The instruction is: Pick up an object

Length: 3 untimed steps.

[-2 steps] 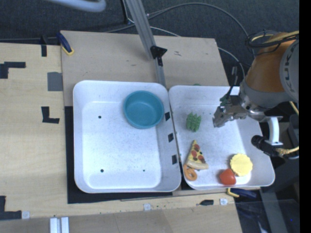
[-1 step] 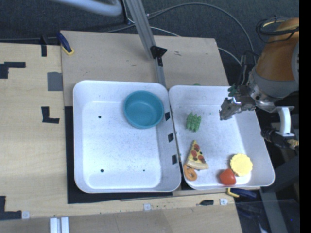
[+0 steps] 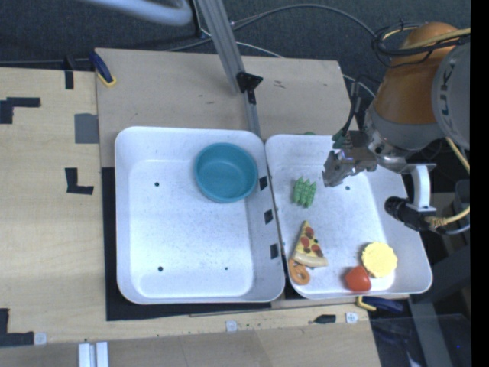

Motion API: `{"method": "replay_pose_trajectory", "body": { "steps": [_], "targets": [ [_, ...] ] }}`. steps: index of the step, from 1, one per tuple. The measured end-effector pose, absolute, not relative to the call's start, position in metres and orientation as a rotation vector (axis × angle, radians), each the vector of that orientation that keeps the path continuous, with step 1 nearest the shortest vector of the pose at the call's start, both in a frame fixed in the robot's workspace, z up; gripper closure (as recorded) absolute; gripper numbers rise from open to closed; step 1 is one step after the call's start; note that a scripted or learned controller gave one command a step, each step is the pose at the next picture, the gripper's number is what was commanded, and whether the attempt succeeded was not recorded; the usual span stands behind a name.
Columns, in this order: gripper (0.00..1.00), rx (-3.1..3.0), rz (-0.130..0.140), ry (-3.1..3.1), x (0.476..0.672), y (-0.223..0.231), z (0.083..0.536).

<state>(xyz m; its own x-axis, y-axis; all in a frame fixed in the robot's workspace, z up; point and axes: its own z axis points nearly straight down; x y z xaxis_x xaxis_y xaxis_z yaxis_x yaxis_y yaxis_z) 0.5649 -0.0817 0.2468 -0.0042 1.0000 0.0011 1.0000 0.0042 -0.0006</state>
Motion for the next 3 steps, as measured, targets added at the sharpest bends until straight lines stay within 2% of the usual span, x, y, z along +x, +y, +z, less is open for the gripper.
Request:
{"method": "replay_pose_trajectory", "body": {
  "steps": [1,3],
  "targets": [
    [1.00,-2.216,0.001,-2.225,0.583,-0.034,0.233],
    [1.00,-2.218,0.000,-2.224,0.608,0.054,0.236]
  ]
}}
